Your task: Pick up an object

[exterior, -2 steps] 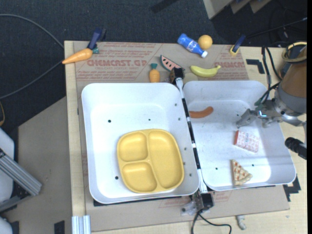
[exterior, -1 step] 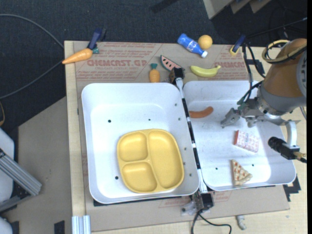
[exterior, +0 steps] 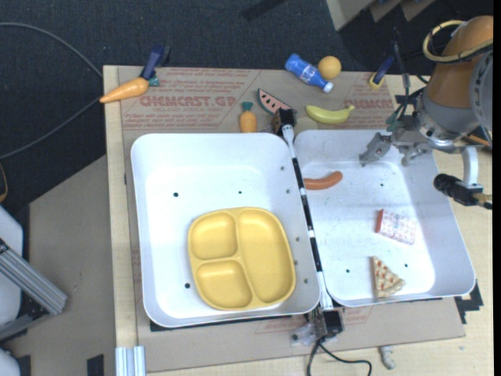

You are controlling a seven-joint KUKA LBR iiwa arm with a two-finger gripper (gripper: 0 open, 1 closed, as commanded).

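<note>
White bins are sitting side by side; the gripper (exterior: 394,149) is hovering over the far end of the right bin (exterior: 438,284), fingers spread apart with nothing between them. No object is picked yet.

Candidates in the right bin: a sausage (exterior: 322,181) lying near the divider, nearest to the gripper; a pink packet (exterior: 396,226) mid-bin; a pizza slice (exterior: 386,277) near the front rim. The left bin (exterior: 156,210) is holding a yellow divided plate (exterior: 241,257).

Risks I'm seeing:
- The sausage is lying close to the bin's left wall. A descent there is risking one finger hitting the wall or rim instead of straddling it.
- It's rounded and probably slick, so an off-centre pinch is likely rolling or squirting it out.
- The packet and pizza slice are looking flat against the floor, though height is hard to judge from this angle. Fingers closing above them are grabbing air; going too deep is jamming tips into the bin floor.
- A banana (exterior: 329,114) is sitting just outside the far rim, near the gripper; a mis-aimed descent could be clipping the rim there.
</note>
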